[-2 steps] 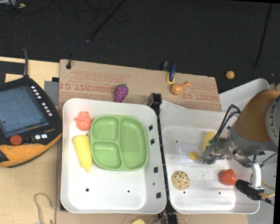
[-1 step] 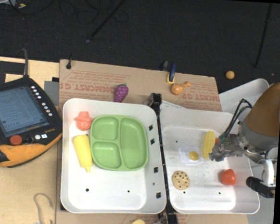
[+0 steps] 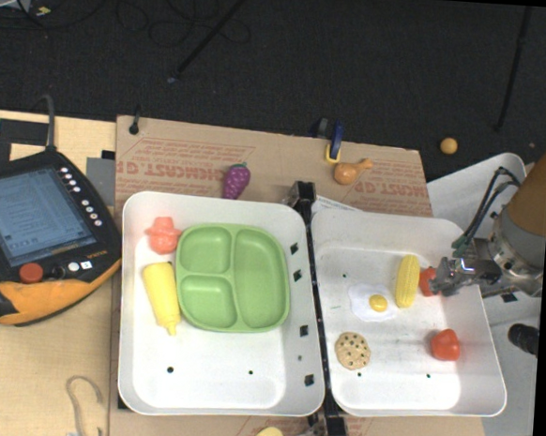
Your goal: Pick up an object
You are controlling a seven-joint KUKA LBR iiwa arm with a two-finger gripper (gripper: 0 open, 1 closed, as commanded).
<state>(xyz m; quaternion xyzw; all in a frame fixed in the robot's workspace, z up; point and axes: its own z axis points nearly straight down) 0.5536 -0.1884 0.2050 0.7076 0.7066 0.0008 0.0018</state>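
Corn cob lies in the right bin, just left of my gripper. I see a small red piece at the fingertips, touching or pinched, can't tell, so jaw state unclear. Fried egg, cookie, tomato share that bin. Green divided plate sits in the left bin.

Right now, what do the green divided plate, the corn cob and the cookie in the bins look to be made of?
Green divided plate: probably moulded plastic, smooth and evenly coloured, with soft highlights on its compartment ridges.
Corn cob: likely toy plastic, uniform bright yellow with a slight sheen.
Cookie: tan with dark specks and a dull surface; plastic or rubber, too small to tell which.
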